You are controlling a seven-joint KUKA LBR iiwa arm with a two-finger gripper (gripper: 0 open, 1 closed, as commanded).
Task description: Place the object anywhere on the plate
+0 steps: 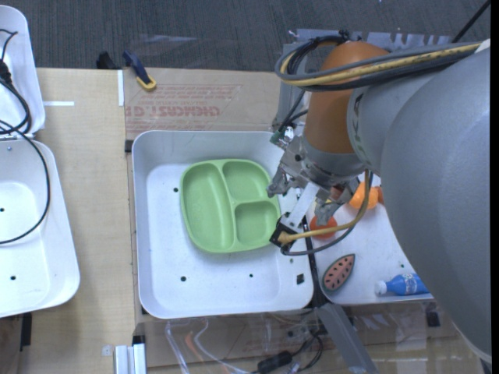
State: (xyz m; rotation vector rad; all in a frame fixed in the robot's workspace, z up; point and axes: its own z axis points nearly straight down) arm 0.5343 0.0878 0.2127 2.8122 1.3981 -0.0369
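Frankly, I cannot tell how the gripper (300, 209) stands or whether it grips anything, but with the green plate (226, 205) just to its left and an orange object (365, 196) close behind on its right, it should reach right, grip firmly, then cross.

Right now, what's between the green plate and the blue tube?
A brown oval object lies between the plate and tube, seen in the camera view.
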